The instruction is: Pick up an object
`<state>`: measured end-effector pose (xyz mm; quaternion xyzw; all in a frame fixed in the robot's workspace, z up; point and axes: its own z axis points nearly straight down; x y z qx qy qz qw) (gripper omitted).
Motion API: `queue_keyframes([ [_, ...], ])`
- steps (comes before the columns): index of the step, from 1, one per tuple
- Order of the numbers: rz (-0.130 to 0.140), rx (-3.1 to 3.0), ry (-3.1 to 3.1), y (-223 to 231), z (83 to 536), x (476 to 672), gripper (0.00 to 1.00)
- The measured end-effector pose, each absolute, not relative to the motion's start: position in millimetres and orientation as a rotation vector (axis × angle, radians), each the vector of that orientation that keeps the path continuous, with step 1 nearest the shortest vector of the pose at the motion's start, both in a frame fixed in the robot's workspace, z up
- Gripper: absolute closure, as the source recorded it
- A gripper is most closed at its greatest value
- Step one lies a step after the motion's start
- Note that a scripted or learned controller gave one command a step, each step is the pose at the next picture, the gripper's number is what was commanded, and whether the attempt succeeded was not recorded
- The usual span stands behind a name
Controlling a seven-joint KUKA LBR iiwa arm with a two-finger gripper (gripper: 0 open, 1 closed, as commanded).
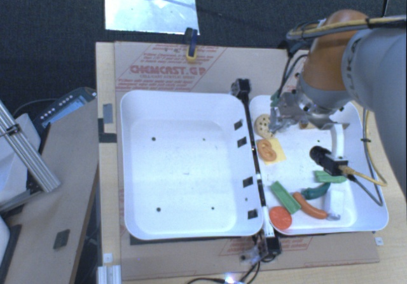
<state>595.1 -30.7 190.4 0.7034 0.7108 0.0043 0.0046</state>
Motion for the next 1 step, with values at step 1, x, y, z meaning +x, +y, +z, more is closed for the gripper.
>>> queue_keyframes([
  [1, -0.001, 2.215, 2.233, 13.0, 183.8, 546.9, 1.0],
])
